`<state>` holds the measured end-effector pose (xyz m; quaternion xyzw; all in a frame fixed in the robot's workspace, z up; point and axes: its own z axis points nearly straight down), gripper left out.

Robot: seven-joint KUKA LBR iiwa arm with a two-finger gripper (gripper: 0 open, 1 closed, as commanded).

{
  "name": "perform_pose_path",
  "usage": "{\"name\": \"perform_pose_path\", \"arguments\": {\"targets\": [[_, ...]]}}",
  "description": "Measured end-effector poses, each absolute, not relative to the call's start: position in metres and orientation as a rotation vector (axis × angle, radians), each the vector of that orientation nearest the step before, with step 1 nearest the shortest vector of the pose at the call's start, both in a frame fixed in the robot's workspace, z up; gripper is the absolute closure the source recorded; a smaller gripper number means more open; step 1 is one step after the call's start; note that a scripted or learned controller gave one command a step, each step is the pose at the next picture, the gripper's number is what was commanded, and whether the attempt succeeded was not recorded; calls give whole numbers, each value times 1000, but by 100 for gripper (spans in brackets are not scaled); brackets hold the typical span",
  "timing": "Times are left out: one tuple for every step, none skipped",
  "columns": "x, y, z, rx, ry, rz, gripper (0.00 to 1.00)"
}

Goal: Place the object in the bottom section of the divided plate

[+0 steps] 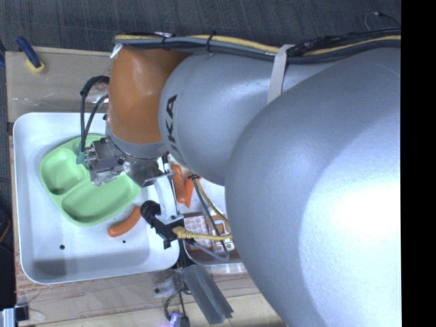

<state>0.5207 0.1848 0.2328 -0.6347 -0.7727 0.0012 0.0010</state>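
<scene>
A light green divided plate [82, 182] lies in the left white bin [41, 251], with its compartments open to view on the left and bottom sides. My gripper [103, 163] hangs over the plate's right part, below the orange wrist band, and the metal wrist block hides what is beneath it. An orange sausage-shaped object [124, 223] lies on the bin floor just off the plate's lower right edge. A second orange piece [182, 187] shows to the right, under the arm.
The grey arm covers most of the right bin. A brown packet [204, 227] and yellow cable ends lie near the bin divider. A black fitting [154, 221] juts out beside the orange object. A blue clip [28, 52] lies on the bench at the far left.
</scene>
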Motion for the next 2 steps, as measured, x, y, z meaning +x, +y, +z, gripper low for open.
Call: {"name": "perform_pose_path", "arguments": {"targets": [[476,135,319,-2062,-2369,1,100],[536,188,377,-2028,-2398,2,100]]}}
